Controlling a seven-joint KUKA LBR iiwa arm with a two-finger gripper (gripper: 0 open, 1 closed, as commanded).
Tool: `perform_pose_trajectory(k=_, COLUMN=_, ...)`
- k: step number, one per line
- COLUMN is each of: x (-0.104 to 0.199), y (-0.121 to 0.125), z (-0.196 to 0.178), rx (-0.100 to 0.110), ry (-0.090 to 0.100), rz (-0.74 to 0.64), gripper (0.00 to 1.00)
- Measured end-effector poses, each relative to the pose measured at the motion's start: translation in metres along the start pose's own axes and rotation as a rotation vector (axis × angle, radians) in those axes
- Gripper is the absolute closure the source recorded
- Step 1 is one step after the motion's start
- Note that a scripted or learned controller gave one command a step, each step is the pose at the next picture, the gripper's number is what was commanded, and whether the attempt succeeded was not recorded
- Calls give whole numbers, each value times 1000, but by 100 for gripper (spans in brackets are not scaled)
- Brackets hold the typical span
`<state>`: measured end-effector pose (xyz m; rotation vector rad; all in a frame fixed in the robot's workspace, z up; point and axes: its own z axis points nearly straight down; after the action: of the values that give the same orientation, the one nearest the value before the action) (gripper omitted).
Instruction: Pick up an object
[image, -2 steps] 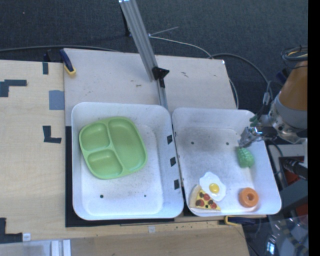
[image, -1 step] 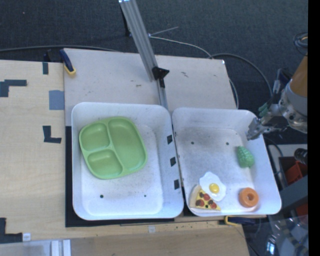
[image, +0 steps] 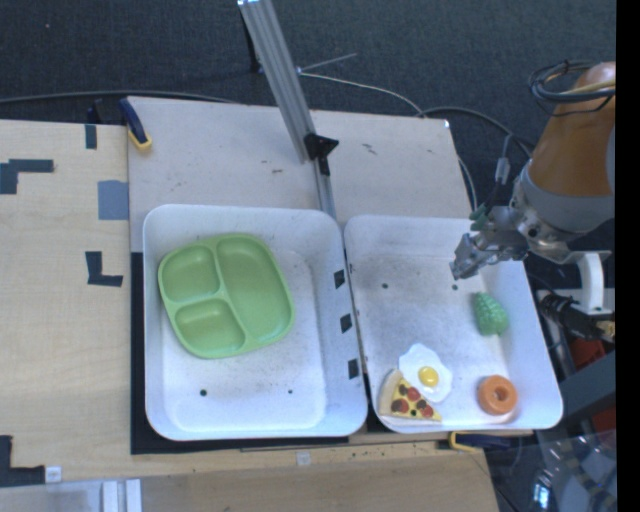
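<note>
In the right bin (image: 400, 260) lie a green knobbly toy (image: 490, 313), a fried egg toy (image: 425, 372), a pizza slice toy (image: 408, 399) and an orange donut toy (image: 497, 395). My gripper (image: 467, 265) hangs over the bin's upper right part, just above and to the left of the green toy. I see nothing held in it. The egg, pizza and donut sit along the bin's front edge, well below the gripper.
The left bin (image: 300, 390) holds a green divided plate (image: 225, 295). A grey metal pole (image: 285, 85) slants down to the gap between the bins. Cables trail at the back right of the bench.
</note>
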<state>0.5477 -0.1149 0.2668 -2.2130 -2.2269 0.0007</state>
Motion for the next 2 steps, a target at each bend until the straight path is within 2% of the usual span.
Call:
perform_pose_trajectory(k=1, x=54, y=-2, z=-2, rx=-1, ry=0, rz=0, gripper=100)
perform_pose_trajectory(k=2, x=103, y=-7, z=14, rx=2, ry=0, rz=0, gripper=100)
